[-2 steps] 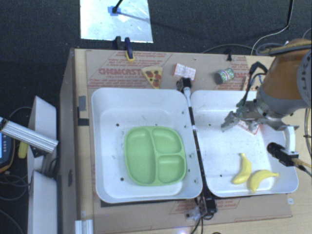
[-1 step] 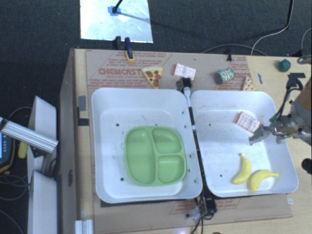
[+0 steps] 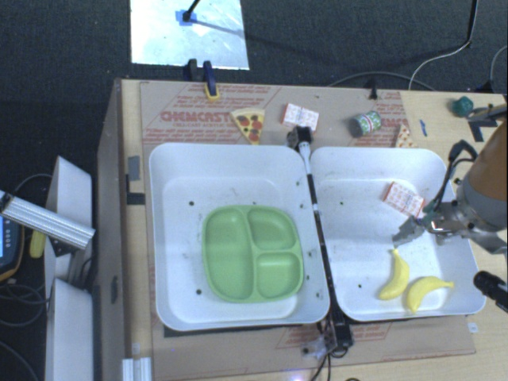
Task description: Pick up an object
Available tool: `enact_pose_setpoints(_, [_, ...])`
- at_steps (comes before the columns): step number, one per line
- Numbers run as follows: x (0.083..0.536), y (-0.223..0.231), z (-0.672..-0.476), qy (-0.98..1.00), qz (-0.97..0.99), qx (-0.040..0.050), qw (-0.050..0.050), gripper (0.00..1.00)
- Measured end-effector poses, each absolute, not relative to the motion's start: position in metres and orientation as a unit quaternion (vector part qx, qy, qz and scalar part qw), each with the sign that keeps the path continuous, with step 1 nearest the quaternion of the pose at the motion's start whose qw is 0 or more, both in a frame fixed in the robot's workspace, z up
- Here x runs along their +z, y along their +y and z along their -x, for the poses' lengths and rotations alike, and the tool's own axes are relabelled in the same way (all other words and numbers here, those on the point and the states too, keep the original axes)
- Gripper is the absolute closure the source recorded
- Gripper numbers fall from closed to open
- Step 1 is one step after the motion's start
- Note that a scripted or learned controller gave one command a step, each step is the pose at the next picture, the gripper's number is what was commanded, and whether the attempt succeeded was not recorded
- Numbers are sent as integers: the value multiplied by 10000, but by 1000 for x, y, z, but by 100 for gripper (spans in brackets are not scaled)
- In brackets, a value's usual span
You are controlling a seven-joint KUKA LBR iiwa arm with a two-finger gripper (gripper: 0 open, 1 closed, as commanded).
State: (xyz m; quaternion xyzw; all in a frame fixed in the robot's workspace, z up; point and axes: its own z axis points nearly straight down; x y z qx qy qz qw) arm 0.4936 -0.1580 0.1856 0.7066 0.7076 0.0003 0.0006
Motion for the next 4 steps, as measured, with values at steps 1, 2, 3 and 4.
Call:
enact_pose_setpoints(1, [171, -152, -487, 7075, -7068, 5, 7, 0])
enact_pose_setpoints(2, [134, -167, -486, 7074, -7068, 1, 2, 0])
enact_pose_setpoints(3, [124, -161, -487, 7074, -7068, 3, 0, 0])
enact_pose_setpoints(4, [207, -101, -488, 7084, -7058, 13, 14, 0])
